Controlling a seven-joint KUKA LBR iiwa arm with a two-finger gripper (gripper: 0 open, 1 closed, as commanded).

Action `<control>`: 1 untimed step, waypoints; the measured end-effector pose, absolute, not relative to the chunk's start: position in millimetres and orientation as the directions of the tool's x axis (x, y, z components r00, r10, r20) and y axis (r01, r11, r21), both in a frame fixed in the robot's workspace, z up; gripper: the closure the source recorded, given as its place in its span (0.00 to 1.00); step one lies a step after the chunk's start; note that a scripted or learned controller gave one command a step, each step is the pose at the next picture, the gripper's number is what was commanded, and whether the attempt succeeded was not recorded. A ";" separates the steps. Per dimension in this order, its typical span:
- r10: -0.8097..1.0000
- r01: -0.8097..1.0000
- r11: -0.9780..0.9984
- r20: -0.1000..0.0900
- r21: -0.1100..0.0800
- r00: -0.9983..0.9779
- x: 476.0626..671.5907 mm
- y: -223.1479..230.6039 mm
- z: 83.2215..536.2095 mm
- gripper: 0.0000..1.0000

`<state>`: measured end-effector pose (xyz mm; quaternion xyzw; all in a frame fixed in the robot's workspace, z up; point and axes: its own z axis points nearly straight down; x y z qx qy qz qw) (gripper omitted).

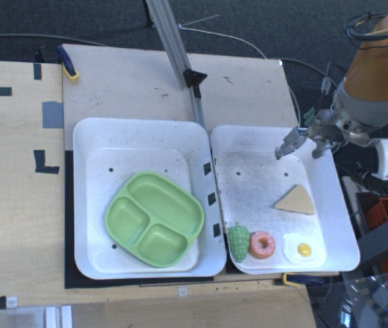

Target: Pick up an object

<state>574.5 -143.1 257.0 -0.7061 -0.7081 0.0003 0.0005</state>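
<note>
The right bin (248, 176) holds several toy foods along its near side. A tan cheese wedge (295, 201) lies mid-right, a green knobbly fruit (238, 241) and a pink donut (261, 244) sit at the front, and a fried egg (302, 250) rests in the front right corner. My gripper (298, 152) hangs over the far right part of this bin, above and behind the cheese wedge. Its fingers (284, 148) are spread open with nothing between them.
A green divided plate (155, 219) lies in the left bin (91, 183). A slanted metal rail (173, 36) runs from the top down to the seam between the bins. Cables and equipment crowd the right side beside the arm.
</note>
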 end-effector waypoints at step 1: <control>1.000 1.000 0.003 0.000 -0.001 -0.003 574.4 -143.1 257.1 0.00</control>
